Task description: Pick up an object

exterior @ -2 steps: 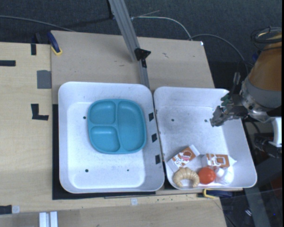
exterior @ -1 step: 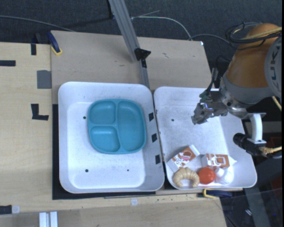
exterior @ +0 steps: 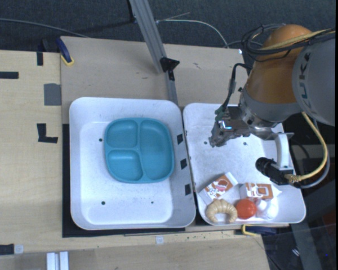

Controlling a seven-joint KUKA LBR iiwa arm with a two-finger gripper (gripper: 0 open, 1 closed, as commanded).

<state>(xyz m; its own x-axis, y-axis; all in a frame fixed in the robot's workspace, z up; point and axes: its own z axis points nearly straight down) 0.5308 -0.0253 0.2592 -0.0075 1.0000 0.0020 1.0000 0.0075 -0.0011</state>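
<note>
Four small things huddle at the lower right of the frame, in the right-hand bin's near end: a tan croissant (exterior: 222,211) curled like a horseshoe, a red tomato (exterior: 246,208) touching it, and two orange-and-white cartons (exterior: 219,187) (exterior: 261,192) lying flat just above.

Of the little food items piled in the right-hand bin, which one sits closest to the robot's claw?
The red-and-white packet at the cluster's upper left. It lies closest below the gripper; the croissant, tomato and second packet sit farther off.
</note>
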